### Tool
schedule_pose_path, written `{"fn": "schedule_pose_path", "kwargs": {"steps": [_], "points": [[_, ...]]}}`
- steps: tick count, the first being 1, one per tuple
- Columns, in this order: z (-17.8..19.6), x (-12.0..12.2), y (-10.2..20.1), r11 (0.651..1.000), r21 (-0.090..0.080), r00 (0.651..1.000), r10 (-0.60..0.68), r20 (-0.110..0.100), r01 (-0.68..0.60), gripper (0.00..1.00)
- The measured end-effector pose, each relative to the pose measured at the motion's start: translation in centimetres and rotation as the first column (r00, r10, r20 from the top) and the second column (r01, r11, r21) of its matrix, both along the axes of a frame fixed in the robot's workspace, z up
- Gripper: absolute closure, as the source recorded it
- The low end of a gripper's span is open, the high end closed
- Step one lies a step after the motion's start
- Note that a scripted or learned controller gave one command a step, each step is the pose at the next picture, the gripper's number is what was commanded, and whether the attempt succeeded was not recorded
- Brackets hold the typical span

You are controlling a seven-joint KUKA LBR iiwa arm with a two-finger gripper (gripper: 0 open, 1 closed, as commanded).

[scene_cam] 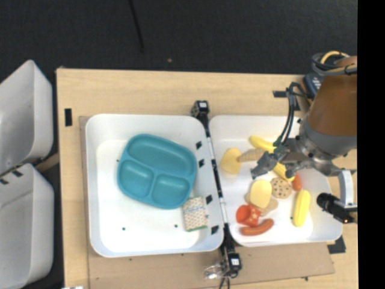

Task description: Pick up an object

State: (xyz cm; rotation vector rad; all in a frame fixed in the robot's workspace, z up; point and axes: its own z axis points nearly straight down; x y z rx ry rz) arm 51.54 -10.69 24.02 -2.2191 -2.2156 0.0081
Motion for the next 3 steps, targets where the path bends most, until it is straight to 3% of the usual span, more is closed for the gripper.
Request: {"fn": "schedule_pose_path", "kwargs": {"steps": [1, 3], "points": [[0.4, 0.2, 0.0, 1.000, -0.001, 1.000, 0.003, 0.008, -0.003, 0.00], [-10.2, 0.0, 0.0, 1.000, -0.001, 1.000, -0.001, 0.003, 0.001, 0.00]]}}
